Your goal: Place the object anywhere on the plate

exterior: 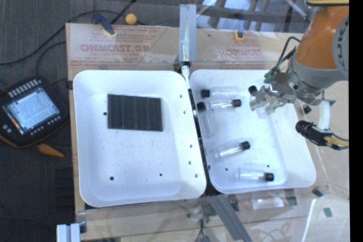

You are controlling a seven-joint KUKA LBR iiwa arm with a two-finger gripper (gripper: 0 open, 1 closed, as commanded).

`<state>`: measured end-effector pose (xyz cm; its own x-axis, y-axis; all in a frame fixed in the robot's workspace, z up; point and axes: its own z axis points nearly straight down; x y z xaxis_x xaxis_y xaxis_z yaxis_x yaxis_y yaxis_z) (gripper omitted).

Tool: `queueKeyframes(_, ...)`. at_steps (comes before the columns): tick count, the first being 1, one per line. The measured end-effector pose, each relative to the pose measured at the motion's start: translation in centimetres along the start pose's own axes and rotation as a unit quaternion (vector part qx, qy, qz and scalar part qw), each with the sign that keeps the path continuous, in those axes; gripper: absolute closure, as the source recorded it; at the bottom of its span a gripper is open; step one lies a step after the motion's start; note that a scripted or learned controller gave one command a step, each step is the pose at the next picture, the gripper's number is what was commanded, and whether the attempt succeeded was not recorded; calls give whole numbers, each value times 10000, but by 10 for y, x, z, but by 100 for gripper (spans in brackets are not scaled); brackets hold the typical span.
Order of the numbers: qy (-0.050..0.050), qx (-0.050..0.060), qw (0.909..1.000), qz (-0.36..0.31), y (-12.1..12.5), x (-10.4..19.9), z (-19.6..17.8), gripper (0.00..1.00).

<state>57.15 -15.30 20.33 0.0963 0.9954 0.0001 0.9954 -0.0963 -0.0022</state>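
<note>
The arm [323, 37] enters from the right, its orange band bright above a grey wrist, and its upper part is cut off by the frame edge. The gripper [262, 100] hangs over the upper right part of the right bin [300, 175]; it is a tangle of small metal parts seen from above, and whether it is released or clenched on anything cannot be made out.

The task's things are clear vials with black caps, lying on their sides in the right bin. Their glass is nearly invisible against the white plastic, so mostly the caps mark them. One vial [222, 103] lies in the upper left part of the bin, with another black cap [205, 92] just above it whose body is hard to trace. A third vial [235, 148] lies tilted near the middle, and a fourth vial [255, 175] lies near the front wall. A small black cap [252, 89] sits just beside the gripper; what it belongs to is unclear.

The plate [135, 113] is a dark, flat, ribbed rectangle in the upper part of the left bin [91, 178], well apart from all vials. Both bins are smooth, shallow, round-cornered white trays touching along the middle.
</note>
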Motion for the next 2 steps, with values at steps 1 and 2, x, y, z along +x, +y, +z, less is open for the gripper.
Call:
queueKeyframes(1, -1, 0, 10000, -86, 22, 103, -25, 100)
queueKeyframes(2, -12, 78, 9927, -1204, 72, 178, 25, 100)
